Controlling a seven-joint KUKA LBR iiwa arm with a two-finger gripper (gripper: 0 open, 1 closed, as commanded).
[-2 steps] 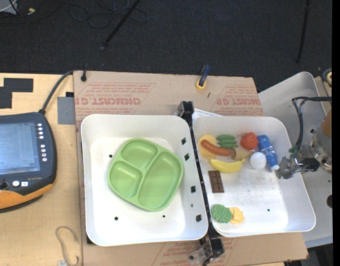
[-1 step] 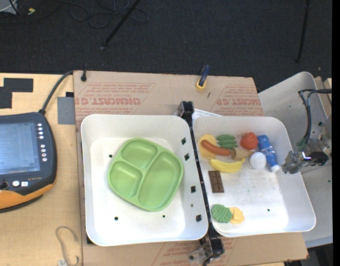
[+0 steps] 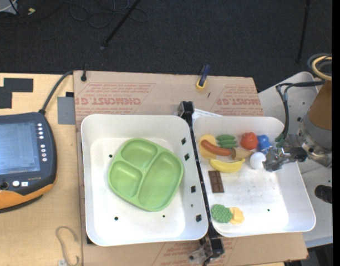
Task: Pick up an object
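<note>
Camera view: the gripper (image 3: 276, 160) is seen at the right bin's (image 3: 292, 215) right rim, beside a white ball (image 3: 257, 159); its metal parts are too small and blurred, so the jaws' state cannot be told.

A dark-screened tablet in an orange-grey case (image 3: 17, 154) lies left of the cardboard sheet (image 3: 158, 96) under the bins.

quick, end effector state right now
End effector: cannot be told; it sits over the right bin, beside the white ball.
</note>
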